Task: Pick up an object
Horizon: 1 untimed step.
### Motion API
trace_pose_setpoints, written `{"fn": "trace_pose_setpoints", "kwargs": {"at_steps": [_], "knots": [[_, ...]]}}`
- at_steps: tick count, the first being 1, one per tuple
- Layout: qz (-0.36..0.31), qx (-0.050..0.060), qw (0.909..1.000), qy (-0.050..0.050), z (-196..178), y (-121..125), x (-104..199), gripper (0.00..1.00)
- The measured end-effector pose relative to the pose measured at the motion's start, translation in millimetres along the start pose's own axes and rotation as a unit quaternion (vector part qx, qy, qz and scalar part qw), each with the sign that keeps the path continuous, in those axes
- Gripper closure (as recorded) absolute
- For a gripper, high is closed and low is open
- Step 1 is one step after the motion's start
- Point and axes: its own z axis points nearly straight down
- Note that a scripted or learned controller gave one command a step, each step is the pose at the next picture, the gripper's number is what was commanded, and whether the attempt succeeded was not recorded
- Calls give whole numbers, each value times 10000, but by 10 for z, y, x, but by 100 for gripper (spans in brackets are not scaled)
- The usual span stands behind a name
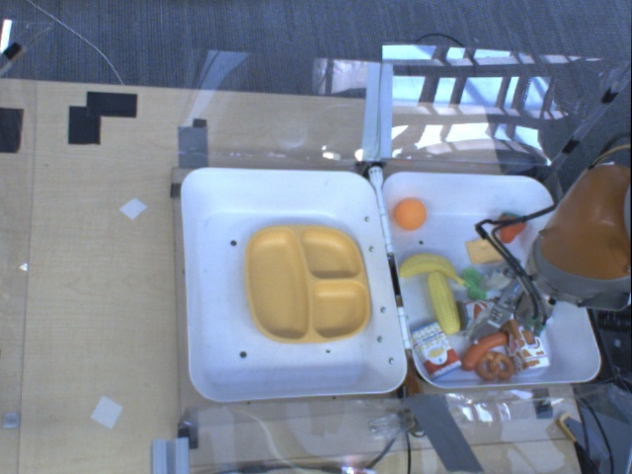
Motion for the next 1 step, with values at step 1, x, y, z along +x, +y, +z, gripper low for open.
{"fn": "trace_pose_setpoints", "kwargs": {"at_steps": [1], "knots": [[1013, 53, 9947, 146, -537, 119, 207, 0]]}}
